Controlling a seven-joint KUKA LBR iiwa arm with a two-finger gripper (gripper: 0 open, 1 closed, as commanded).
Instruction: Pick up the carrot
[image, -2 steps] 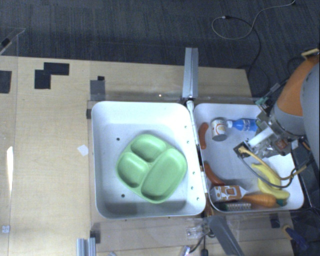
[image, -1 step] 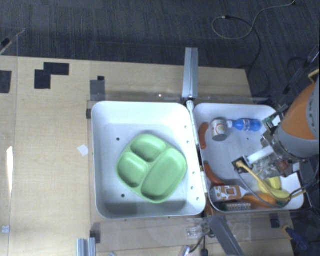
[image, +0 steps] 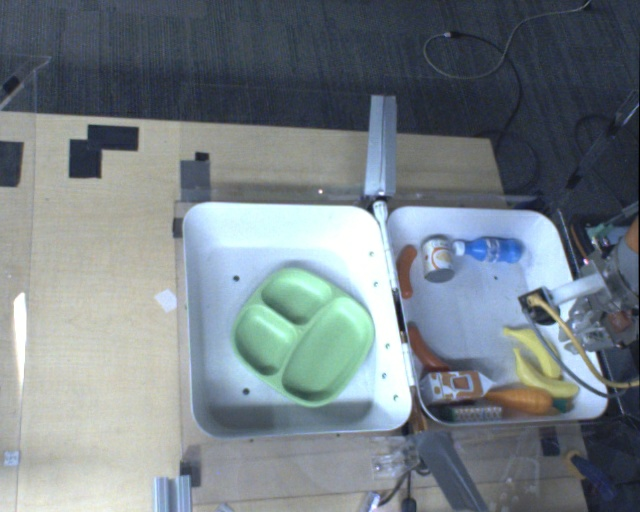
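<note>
- Currently the carrot lies in the right bin, at its near right corner, close against the near wall.
- Its long axis runs roughly left to right, along that wall. The green end appears to point right and the orange body appears to taper left, though the taper is not clear.
- Neighbours are tight: the banana sits just behind it and appears to touch it, and a small box lies just beside its left end.
- The claw stands over the bin's right edge, apart from the carrot. Whether it is open or closed cannot be told.
- Step in hand, as judged: the approach.
- Recommendation: line the claw across the carrot's short width, closing front to back, and come down over the orange mid-body.
- Risk, as judged: the near wall and the banana leave little room either side, so an off-centre descent could nip the banana or strike the wall.
</note>
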